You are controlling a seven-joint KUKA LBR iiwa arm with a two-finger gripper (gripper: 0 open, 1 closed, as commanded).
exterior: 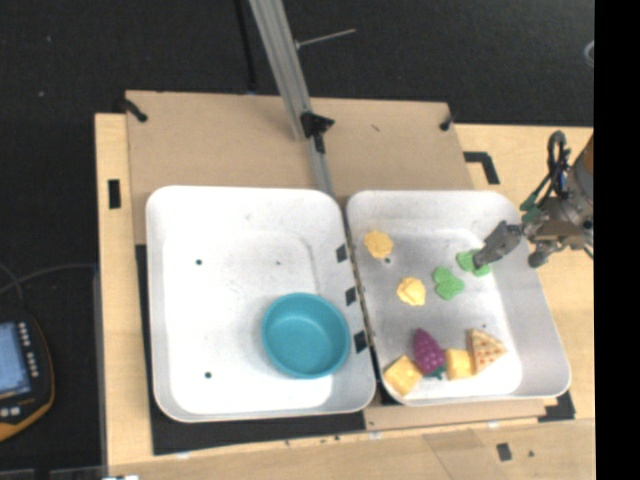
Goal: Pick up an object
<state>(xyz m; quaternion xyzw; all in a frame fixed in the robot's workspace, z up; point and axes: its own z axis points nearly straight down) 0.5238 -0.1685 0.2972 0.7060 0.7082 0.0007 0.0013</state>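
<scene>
One green piece [467,261] touches a finger of the spread-wide gripper [518,247], not between them.

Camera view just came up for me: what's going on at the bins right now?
The arm's hand is low over the right bin, one finger tip at a small green piece near the far right side. Nothing is lifted yet. More toy food lies in that bin; a blue bowl sits in the left bin.

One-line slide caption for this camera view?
Gripper reaches over the right bin beside a green toy; teal bowl in left bin.
</scene>
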